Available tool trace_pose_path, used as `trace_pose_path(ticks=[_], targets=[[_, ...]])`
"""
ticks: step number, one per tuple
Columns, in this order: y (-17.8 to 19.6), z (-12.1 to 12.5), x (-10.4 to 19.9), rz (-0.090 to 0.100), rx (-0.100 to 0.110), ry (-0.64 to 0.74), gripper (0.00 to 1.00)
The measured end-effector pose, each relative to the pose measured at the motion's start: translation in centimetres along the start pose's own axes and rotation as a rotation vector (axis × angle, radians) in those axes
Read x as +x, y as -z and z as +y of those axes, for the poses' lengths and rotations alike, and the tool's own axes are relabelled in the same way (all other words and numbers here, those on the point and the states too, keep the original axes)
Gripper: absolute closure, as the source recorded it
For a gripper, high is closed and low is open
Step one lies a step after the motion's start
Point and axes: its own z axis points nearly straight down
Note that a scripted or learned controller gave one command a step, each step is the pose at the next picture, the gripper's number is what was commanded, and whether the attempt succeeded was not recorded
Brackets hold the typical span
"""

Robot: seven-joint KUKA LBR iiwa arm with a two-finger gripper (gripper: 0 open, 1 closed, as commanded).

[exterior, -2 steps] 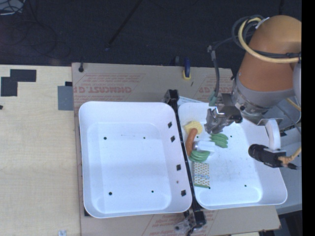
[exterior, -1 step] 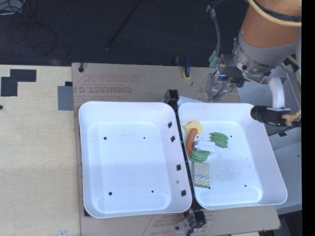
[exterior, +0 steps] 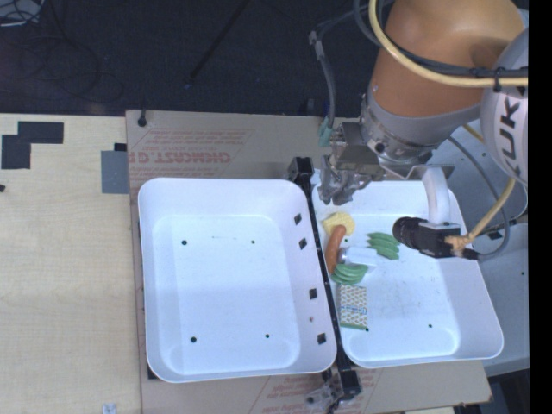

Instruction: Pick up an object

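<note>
Hovering gripper point(exterior: 339, 198): I read it as poised above the far-left corner of the right bin point(exterior: 414, 317), carrying nothing. I cannot tell from this slant whether it is spread or closed.
Yellow piece point(exterior: 338, 222): closest candidate, just below the gripper tip in the view and near the bin's left wall.
Orange piece point(exterior: 335, 243): elongated, lying directly beyond the yellow piece from the gripper and touching or overlapping it; I cannot tell which.
Green pieces: one point(exterior: 384, 245) sits below and to the right of the gripper, the other point(exterior: 349, 273) lies past the orange piece, close against it.
Patterned pad point(exterior: 353, 305): flat, farthest from the gripper, along the same wall.
Left bin point(exterior: 224, 300): to the gripper's left, across the dividing wall; no target for me there.
Task status: I judge the pick not yet made; a descent onto the cluster remains.
Risk, wall contact: the targets hug the wall, so a descent slightly to the left could strike the rim.
Risk, crowding: the pieces are packed tight, so a close could catch two items, or nudge one aside and come up with none.
Risk, flat pad: I expect it offers little edge to pinch.
</note>
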Motion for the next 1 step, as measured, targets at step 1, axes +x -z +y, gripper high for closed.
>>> trace_pose_path(ticks=[1], targets=[[6.81,-4.72,3.94,0.001,-0.008,-0.001,1.00]])
